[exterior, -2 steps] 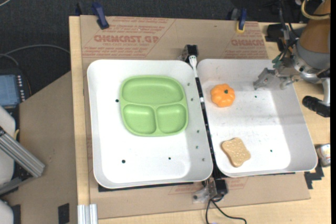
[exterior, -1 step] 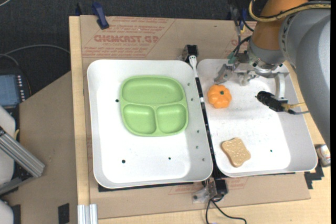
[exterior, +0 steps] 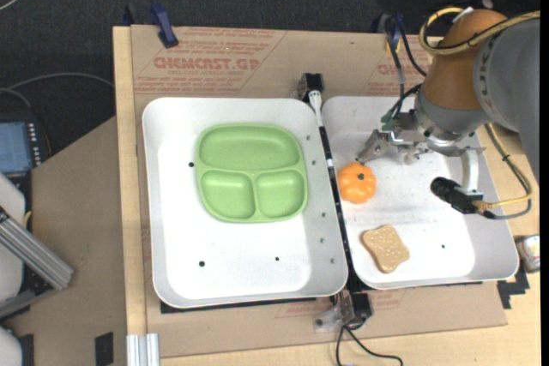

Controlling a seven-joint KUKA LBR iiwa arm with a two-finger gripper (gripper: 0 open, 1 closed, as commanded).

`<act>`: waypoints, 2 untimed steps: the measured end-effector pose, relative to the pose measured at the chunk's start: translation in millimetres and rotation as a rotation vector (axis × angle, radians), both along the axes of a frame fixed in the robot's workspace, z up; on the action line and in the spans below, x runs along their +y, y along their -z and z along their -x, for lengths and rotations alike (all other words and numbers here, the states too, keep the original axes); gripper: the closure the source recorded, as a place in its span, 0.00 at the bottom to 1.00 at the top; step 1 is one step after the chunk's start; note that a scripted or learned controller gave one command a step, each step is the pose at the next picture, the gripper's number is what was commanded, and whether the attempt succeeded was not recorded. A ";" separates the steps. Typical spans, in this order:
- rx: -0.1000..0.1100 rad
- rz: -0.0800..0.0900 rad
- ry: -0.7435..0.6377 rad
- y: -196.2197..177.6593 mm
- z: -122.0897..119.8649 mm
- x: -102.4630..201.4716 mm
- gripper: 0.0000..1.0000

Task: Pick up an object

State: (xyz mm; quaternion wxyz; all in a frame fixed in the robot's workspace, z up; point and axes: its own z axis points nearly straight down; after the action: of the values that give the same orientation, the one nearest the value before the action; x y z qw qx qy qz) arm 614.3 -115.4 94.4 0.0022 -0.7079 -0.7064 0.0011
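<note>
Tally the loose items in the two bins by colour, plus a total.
Green: 1, divided tray, left bin
Orange: 1, small pumpkin, right bin, against its left wall
Tan: 1, toast slice, right bin, near the front edge
Total: 3

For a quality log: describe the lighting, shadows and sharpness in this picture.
Camera view: even, soft light; the white bins look bright without hard glare; the orange pumpkin toy and toast piece cast faint shadows; the green tray is sharp; the arm nearest the lens is slightly soft.
</note>
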 end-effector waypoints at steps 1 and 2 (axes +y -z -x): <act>-0.006 0.002 0.000 -10.2 -2.4 -0.4 1.00; -0.012 -0.002 -0.012 -95.8 23.2 100.6 1.00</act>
State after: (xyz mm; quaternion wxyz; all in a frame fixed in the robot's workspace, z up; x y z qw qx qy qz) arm 591.1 -14.8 190.2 -0.0013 -0.7038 -0.7104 -0.0037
